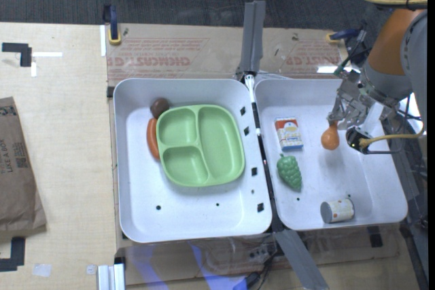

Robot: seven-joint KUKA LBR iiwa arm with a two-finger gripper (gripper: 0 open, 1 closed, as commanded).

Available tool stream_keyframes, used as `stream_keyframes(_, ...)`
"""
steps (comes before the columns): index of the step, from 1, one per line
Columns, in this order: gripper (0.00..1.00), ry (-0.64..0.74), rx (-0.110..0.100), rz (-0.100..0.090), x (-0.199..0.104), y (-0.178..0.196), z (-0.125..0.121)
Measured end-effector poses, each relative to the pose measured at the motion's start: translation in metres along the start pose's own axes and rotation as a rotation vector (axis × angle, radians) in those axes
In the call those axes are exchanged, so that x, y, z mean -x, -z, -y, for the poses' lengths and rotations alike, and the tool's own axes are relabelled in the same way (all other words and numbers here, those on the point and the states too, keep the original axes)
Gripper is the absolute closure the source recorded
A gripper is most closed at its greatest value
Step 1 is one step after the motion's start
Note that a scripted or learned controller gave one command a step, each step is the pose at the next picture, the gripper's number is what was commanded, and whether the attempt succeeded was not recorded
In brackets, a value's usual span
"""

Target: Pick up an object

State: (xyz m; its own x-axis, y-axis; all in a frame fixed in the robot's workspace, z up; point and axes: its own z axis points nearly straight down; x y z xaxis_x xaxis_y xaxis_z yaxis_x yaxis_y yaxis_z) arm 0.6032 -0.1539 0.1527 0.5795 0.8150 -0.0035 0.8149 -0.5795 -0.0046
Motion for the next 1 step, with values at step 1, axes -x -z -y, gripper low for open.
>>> stream_keyframes(1, 1.0, 0.165, 0.003, 0.0, -0.0611, 0.0604, -0.0096)
